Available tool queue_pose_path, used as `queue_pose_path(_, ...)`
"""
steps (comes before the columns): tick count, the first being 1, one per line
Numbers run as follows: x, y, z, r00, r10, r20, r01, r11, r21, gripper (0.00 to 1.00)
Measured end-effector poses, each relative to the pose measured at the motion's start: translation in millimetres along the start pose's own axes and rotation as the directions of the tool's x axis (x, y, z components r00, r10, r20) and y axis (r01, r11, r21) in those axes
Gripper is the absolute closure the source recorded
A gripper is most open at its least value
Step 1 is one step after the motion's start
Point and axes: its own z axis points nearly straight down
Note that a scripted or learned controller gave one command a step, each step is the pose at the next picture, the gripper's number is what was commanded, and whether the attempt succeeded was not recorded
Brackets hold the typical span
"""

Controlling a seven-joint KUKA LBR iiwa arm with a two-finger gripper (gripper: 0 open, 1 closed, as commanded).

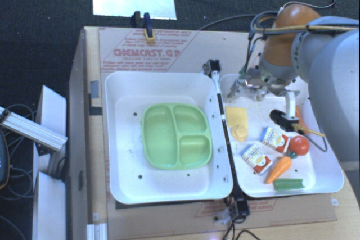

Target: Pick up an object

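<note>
My gripper [245, 94] hangs over the far left corner of the right bin [334, 176], open with nothing between its fingers. Just in front of it lies a flat yellow slice [236, 116] with a small yellow lump [239, 132] at its near edge. Further right and nearer are two small red-and-white cartons [275, 139] [256, 157], a red tomato [298, 145], an orange carrot [278, 169] and a green stick [288, 183].
The left bin [112, 121] holds a light green divided plate [176, 136]. A black divider rail [222, 121] runs between the bins. The grey arm [332, 64] covers the right bin's far right part.
</note>
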Motion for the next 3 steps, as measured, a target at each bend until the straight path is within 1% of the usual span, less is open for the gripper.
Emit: queue_pose_path(3, 1.6, -0.9, 0.2, 1.0, -0.001, 0.0, 0.001, 1.0, 0.001, 0.0)
